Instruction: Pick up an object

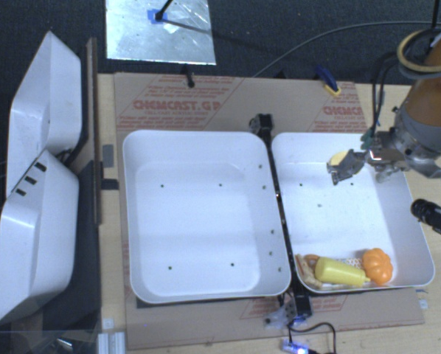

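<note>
A: What was seen of the hand?

B: It was seen over the right bin, reached in from the right. Whether it was open or closed could not be told. A pale yellow thing was seen just against it on the far side, but it could not be said to be between anything, so no hold was claimed.

A: And the things to be picked?

B: They were found well nearer the camera than the hand, in the bin's near corner: a yellow oblong object, an orange rounded object touching its right end, and something flat and patterned under its left end. All were judged light, probably smooth plastic, hence slippery. The oblong one was judged best taken across its narrow middle.

A: What room was there?

B: The near wall was close behind the cluster and the divider lay just left of it, so approach from above was favoured. The bin floor below the hand was bare. The left bin lay beyond the divider.
</note>
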Action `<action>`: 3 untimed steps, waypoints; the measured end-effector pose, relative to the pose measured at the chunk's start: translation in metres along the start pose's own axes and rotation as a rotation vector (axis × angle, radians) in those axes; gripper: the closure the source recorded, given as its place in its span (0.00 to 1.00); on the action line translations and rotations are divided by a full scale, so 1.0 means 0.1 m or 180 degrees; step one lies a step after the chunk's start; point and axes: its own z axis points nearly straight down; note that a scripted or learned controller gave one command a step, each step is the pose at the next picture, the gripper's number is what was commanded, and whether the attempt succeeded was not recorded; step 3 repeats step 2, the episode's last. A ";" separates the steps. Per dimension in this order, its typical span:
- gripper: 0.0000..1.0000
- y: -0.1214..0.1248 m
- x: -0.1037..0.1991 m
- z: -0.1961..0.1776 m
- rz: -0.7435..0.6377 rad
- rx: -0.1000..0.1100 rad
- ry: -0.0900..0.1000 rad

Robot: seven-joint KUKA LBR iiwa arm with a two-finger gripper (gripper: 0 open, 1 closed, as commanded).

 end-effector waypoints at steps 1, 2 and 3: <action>0.00 -0.15 -0.57 0.75 0.0016 0.0021 0.0000; 0.00 0.01 -1.07 1.65 0.0011 0.0025 0.0006; 0.00 0.01 -1.07 1.65 0.0011 0.0025 0.0006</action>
